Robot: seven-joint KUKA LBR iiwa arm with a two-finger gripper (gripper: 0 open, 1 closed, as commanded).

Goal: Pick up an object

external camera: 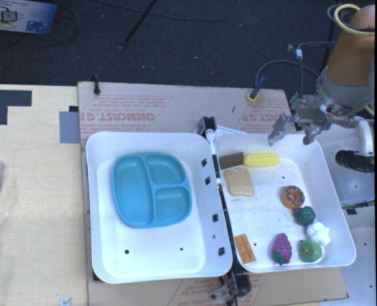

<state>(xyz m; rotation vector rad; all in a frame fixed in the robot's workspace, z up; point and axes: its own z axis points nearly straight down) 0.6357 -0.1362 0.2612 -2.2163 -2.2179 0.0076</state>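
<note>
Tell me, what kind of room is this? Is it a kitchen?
Probably a robot lab, not a kitchen. A robot arm reaches over two white bins on a workbench, the food is toys like the corn and grapes, and cables lie on the dark floor.

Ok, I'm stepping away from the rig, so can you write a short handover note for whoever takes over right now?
Gripper: fingers spread open, holding nothing, hanging over the far right corner of the right bin.
Right bin holds: corn cob, brown block, toast slice, donut, broccoli, white piece, green fruit, purple grapes, orange cracker.
Left bin holds the blue divided plate.
Done: nothing picked yet.
Left: descend, grasp one object, lift it.
</note>
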